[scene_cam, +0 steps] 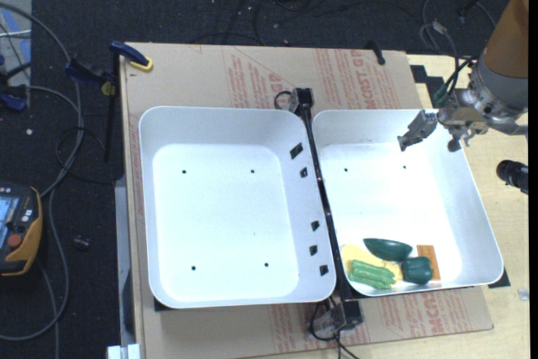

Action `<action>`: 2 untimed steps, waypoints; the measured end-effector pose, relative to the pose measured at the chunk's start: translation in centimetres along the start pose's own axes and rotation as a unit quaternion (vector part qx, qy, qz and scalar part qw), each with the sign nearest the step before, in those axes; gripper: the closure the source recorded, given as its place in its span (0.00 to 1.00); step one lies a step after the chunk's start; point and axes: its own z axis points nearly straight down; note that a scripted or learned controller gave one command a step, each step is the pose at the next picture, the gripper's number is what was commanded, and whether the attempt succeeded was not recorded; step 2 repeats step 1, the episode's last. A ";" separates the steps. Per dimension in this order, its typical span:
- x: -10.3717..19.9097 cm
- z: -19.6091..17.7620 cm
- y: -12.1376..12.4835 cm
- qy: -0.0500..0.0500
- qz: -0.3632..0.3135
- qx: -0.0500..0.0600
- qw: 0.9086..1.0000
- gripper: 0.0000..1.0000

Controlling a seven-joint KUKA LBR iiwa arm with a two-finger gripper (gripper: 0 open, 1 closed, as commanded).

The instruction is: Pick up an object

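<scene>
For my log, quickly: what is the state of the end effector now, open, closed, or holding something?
End effector: open, holding nothing, above the far right corner of the right bin.

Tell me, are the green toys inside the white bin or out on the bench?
Inside. The green toys lie in the near corner of the right bin, within its white rim, beside a yellow piece and an orange one.

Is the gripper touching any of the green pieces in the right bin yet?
Apart. The camera view shows the gripper over the bin's far edge, bare white floor separating it from the green pieces.
</scene>
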 end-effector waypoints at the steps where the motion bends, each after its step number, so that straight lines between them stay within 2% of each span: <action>1: 0.4 10.6 -8.0 0.001 0.001 0.005 1.000 0.00; 2: 0.4 10.6 -8.0 0.001 0.001 0.005 1.000 0.00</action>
